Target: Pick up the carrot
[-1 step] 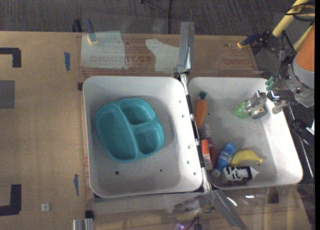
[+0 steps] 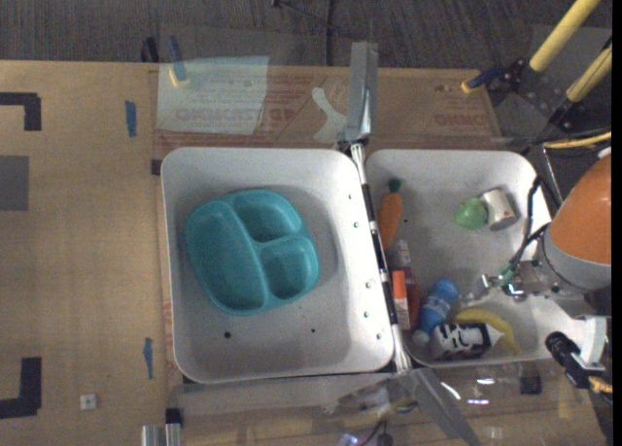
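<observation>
Tool (image 2: 505,282) sits at right edge of frame, over the right bin's (image 2: 442,160) right side; can't tell its state. Nothing seen between it and any item. Carrot (image 2: 390,217) lies upright along that bin's left wall, upper left corner, well apart from tool. Wall hugs one side, so approach from the right looks best. Clutter: bottle (image 2: 436,304), banana (image 2: 491,323) lower down; green item (image 2: 472,213) upper right. Teal plate (image 2: 251,249) in left bin.

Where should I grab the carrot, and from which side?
Grip the carrot across its thick orange middle, coming straight down. It lies lengthwise against the right bin's left wall, green top farthest from the camera, so one finger must fit on the wall side, the other on the open side.
</observation>
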`<state>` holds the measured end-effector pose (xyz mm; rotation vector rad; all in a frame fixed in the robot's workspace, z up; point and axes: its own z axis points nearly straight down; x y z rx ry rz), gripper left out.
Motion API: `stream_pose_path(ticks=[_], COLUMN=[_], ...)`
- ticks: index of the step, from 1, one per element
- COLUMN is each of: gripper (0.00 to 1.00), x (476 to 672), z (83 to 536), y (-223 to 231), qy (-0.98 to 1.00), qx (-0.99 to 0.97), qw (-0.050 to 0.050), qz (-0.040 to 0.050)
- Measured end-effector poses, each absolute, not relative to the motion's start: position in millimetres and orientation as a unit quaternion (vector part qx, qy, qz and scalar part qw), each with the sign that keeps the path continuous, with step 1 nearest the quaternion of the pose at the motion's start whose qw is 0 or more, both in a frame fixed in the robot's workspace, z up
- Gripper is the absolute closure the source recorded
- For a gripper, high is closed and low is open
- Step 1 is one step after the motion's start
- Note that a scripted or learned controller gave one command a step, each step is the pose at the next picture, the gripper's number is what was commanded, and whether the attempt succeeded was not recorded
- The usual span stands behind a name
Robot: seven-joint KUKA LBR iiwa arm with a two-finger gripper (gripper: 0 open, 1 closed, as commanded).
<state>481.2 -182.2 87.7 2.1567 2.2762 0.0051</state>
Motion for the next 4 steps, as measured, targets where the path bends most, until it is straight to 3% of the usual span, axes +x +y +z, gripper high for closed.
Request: stream_pose_path(ticks=[1,2,4], gripper=[1.0,1.0,1.0], x=[482.4,480.2,481.6], z=[99,188,207], y=[-185,-149,-152], qy=[0.724,0.765,0.763], qx=[0.689,0.644,0.646], qw=[0.008,0.001,0.005], qz=[0.0017,0.0003,0.0011])
